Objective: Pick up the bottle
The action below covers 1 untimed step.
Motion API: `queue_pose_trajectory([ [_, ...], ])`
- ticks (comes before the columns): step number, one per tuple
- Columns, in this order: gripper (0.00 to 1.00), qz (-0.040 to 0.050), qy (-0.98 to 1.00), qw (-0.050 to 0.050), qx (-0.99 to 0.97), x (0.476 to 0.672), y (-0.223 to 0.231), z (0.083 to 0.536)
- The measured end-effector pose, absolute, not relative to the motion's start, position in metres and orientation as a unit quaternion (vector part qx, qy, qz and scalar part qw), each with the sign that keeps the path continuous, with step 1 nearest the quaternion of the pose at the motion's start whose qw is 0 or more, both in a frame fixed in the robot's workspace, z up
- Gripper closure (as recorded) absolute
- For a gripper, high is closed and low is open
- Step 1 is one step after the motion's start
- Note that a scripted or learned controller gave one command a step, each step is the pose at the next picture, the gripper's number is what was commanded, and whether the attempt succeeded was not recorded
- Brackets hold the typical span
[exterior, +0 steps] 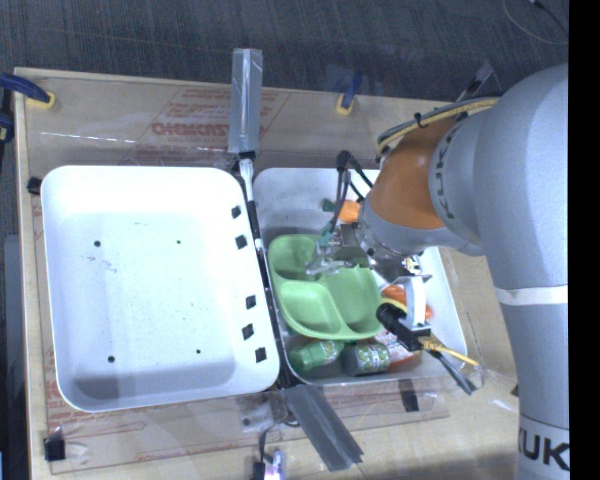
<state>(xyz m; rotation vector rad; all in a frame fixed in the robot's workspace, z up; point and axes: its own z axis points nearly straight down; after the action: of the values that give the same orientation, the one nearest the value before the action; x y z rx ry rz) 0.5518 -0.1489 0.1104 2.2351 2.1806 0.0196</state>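
Arm: the grey KUKA arm with the orange band (420,183) reaches in from the right and hangs low over the right white bin (290,183).
Gripper: the two-finger gripper (332,256) sits over the light green plastic divided tray (330,303); whether it is released or clenched cannot be told from here.
Bottle: the dark green plastic bottle with a coloured label (365,358) lies on its side along the near edge of the right bin, just beside the tray and apart from the gripper.
Other contents: orange and red items (420,313) lie near the bottle, partly hidden.
Left white bin (140,298): holds nothing of the task.
Progress: judged early; the bottle is not yet lifted, so reaching, grasping and raising remain.
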Motion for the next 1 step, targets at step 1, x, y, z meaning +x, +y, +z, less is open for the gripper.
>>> queue_pose_trajectory([
  [1,1.00,0.0009,0.550,0.005,0.835,0.6001,-0.1439,0.0986],
])
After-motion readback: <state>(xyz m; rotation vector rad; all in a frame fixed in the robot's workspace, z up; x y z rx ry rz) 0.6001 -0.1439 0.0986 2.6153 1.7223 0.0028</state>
